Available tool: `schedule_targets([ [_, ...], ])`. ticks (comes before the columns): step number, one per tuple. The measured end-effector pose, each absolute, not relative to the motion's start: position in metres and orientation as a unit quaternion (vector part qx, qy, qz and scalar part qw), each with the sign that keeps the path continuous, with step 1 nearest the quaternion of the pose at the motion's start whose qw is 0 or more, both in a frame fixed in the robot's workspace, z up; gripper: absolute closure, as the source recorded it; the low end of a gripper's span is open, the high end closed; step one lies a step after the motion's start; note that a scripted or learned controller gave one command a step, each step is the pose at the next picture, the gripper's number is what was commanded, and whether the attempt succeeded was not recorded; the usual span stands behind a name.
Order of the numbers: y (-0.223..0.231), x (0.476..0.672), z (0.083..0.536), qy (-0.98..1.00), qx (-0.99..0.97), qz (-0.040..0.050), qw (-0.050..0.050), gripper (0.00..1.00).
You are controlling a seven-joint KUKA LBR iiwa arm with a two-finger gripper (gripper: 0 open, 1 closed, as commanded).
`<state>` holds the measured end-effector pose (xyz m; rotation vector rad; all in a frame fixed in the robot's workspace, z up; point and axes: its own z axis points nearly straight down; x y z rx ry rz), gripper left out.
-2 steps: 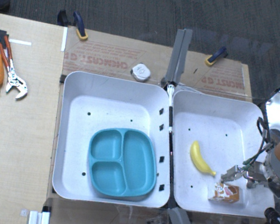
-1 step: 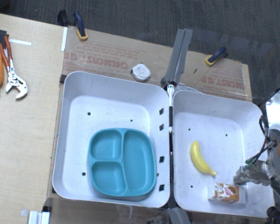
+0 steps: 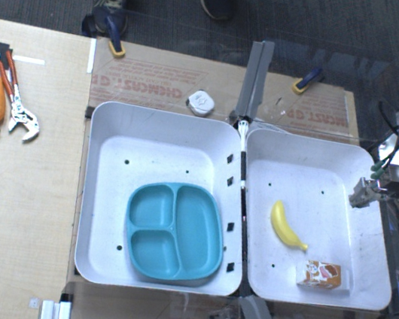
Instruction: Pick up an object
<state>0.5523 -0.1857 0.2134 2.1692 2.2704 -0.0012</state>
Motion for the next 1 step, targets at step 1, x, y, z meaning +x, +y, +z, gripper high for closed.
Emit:
schedule_targets([
  [1,-0.1859,0.5520,0.2131,0.723,0.691,-0.0009,0.000,0.00],
])
